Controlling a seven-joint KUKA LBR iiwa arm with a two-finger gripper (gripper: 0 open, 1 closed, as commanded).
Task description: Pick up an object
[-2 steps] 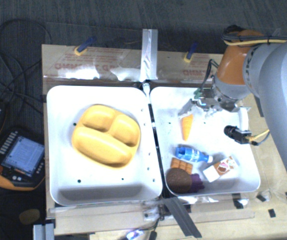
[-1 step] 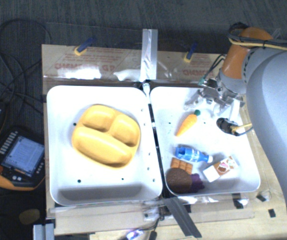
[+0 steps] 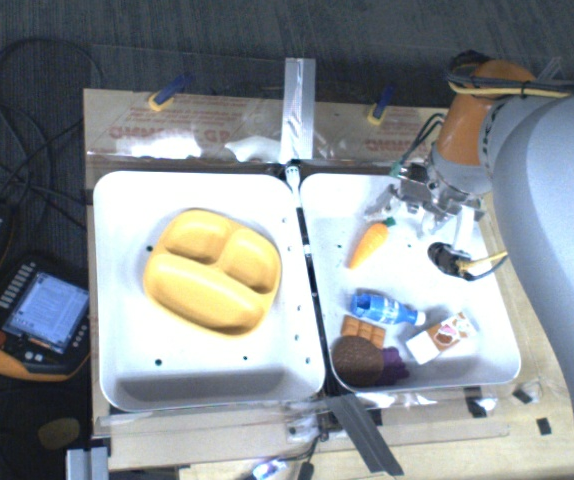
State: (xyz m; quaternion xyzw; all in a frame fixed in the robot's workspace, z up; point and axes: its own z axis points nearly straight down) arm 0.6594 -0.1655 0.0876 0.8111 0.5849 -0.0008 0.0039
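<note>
Far left, off the desk point(image 3: 199, 118), a handheld controller point(image 3: 29, 316) with a lit screen is seen lying on the dark floor, with black cables point(image 3: 29, 93) looped above it. The desk itself is mostly taken up by two white bins set side by side.

The left bin point(image 3: 117, 363) is pretty much claimed by one big yellow bread loaf point(image 3: 212, 268), lumpy on top and parked around the middle.

The right bin point(image 3: 499, 360) is a lot busier. An orange carrot point(image 3: 368, 245) is laid at a slant in the back half, with its green end pointed up and right. Nearer the front, a small blue bottle point(image 3: 382, 309) is laid on its side. Just under it a brown waffle point(image 3: 363, 330) is tucked against a round dark brown muffin point(image 3: 355, 361), and a purple lump point(image 3: 396, 367) is squeezed in beside the muffin. A little white box point(image 3: 439, 338) with red print is found to the right of those, near the front right corner.

The tool point(image 3: 414, 200) is hung over the back of the right bin, just up and right of the carrot's green tip. Whether it's touching the carrot can't be made out, and whether it's released or clenched can't be told from this angle either. The grey arm point(image 3: 547, 228) with its orange band point(image 3: 462, 133) is reached in from the right.
</note>
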